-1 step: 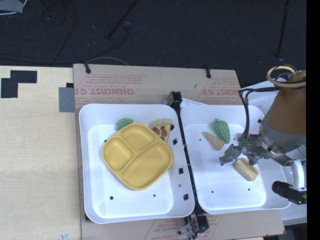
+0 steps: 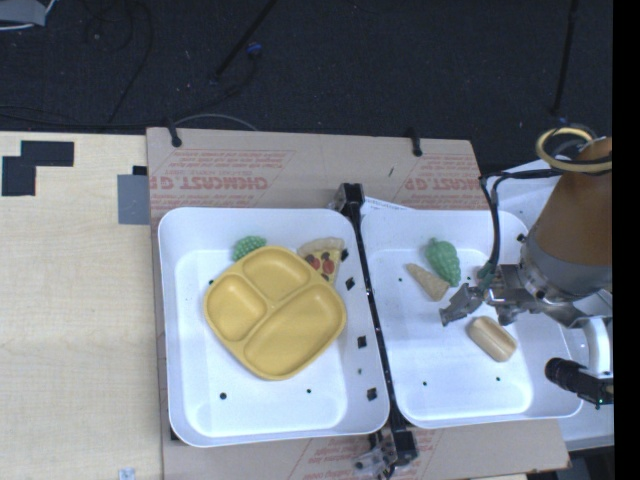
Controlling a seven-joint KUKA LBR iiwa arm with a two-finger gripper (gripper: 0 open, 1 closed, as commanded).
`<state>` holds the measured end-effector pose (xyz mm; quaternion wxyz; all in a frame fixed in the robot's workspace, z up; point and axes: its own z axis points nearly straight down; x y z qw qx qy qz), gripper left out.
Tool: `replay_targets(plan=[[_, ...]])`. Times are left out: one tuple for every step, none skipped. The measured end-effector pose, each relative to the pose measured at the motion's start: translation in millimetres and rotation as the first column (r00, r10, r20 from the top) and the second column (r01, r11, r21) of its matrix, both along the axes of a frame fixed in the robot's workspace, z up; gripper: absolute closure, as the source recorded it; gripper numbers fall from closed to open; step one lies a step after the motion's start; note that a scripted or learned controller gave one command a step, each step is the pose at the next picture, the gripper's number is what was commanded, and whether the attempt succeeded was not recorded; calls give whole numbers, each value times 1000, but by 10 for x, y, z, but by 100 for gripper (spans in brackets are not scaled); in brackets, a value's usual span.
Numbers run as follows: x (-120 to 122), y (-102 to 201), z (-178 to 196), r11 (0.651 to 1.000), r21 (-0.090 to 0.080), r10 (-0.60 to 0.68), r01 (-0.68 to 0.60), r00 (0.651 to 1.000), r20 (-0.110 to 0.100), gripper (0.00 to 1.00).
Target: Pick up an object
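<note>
Gripper (image 2: 478,304) low over right bin (image 2: 455,393), beside bread roll (image 2: 492,339)

Divided plate (image 2: 275,311) in left bin (image 2: 190,388)

Even, fairly bright overhead light; the white bins (image 2: 190,268) glare mildly and wash out toward six o'clock; shadows are short and soft; the floor (image 2: 300,48) at twelve o'clock is dim; overall focus slightly soft and grainy.
</note>
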<state>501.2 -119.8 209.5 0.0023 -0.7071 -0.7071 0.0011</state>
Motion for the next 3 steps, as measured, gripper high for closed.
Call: replay_targets(plan=[[30,-83,-576,1000,1,-1,1,1000,-3,0],[9,-59,-1010,1000,1,0,0,1000,-3,0],[4,-53,-1229,1000,0,-1,1,1000,0,0]])
